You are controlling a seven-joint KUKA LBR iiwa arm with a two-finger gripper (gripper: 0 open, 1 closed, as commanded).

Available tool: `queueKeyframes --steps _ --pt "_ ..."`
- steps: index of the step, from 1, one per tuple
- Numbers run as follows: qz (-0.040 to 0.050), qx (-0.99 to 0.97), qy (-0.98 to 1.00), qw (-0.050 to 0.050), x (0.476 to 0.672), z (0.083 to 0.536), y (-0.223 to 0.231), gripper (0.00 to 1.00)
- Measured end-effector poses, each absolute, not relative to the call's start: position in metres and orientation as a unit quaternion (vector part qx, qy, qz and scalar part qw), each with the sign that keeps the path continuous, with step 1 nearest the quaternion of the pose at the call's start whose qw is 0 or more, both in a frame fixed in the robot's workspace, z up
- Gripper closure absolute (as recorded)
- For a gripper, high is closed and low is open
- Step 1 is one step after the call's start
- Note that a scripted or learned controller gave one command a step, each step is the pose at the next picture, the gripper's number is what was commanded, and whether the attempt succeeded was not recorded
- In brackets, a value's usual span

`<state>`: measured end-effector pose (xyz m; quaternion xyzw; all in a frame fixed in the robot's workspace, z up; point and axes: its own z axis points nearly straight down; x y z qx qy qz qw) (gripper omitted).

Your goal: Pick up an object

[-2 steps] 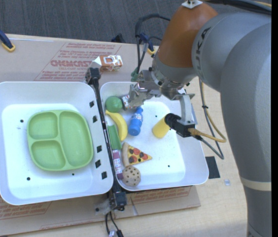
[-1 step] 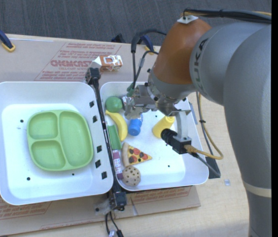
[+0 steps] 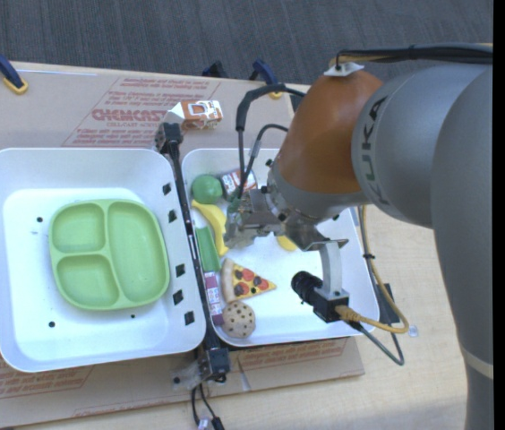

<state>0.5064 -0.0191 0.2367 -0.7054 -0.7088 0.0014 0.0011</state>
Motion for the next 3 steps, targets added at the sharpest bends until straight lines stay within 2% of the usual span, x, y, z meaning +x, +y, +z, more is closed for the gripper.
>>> queueKeyframes --steps 1,2,3 --pt "0.0013 -0.706 -0.709 0.001 0.506 0.237 -0.019 0.00" --pt "0.0016 -0.704 -0.710 0.001 0.476 0.191 0.042 0.00" --pt "0.0015 -0.705 -0.710 0.001 0.476 0.191 0.042 0.00"
